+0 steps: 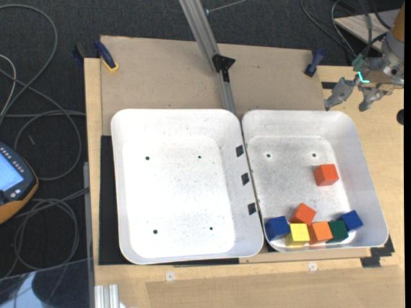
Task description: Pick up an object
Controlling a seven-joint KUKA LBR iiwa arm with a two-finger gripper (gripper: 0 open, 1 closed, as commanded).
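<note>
Blocks lay in the right bin (366, 172), small bright cubes of plain colour. One orange block (326, 174) sat alone near the middle of the bin floor, tilted a little, with bare white floor all round it. The others crowded the near edge: a blue block (277, 226) at the left end, a yellow block (299, 232) beside it, an orange one (304, 213) just behind, another orange (319, 231) touching the yellow, a green block (338, 228) next along and a second blue block (351, 220) at the right end, close to the bin wall. The left bin (128, 172) stood alongside, its rim touching the right bin's rim.

The gripper (355, 97) hung over the table (282, 88) just beyond the right bin's far rim, well apart from every block. Its fingers (339, 93) were spread apart with nothing between them.
</note>
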